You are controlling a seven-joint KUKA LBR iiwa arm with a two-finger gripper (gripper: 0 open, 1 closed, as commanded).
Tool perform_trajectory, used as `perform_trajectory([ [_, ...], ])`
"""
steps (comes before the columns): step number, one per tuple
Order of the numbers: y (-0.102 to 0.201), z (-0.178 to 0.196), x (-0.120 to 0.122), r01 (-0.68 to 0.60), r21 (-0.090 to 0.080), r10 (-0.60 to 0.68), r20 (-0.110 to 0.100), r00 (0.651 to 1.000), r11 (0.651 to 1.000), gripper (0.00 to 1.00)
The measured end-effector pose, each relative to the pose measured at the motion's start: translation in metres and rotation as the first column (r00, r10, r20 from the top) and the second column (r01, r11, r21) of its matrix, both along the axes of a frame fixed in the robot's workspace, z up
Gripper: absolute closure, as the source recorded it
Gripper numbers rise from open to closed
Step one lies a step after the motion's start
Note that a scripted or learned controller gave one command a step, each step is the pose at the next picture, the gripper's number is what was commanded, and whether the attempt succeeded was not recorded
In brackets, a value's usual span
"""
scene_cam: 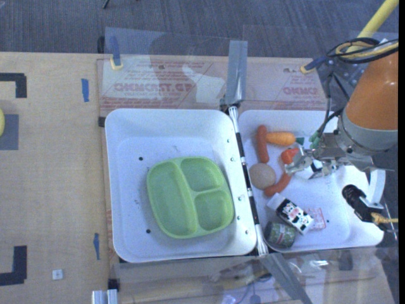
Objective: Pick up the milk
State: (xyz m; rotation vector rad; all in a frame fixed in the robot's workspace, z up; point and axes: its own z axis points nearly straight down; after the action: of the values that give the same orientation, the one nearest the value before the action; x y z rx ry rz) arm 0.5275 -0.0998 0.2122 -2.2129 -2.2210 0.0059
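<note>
Two white bins sit side by side; the milk (pixel 295 216) carton lies near the right bin's (pixel 335 233) front edge, while the gripper (pixel 308 161) hovers mid-bin beside a carrot (pixel 280 138), its opening hard to judge

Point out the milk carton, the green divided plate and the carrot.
milk carton (pixel 295 215), camera view, on its cow-patterned side.
green divided plate (pixel 190 196), camera view, on the ridge between compartments.
carrot (pixel 280 138), camera view, on its middle.
</note>
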Motion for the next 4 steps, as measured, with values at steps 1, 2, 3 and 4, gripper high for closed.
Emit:
perform_trajectory([
  [1,-0.105,-0.006,-0.018,-0.109,-0.002,0.109,0.005,0.994,0.994,0.00],
  [2,-0.080,-0.100,0.048,-0.439,-0.016,0.439,0.020,0.898,0.898,0.00],
  [3,-0.081,-0.090,0.050,-0.438,-0.019,0.439,0.024,0.898,0.899,1.00],
  [4,-0.050,-0.032,-0.005,-0.385,0.002,0.385,0.004,0.923,0.923,1.00],
])
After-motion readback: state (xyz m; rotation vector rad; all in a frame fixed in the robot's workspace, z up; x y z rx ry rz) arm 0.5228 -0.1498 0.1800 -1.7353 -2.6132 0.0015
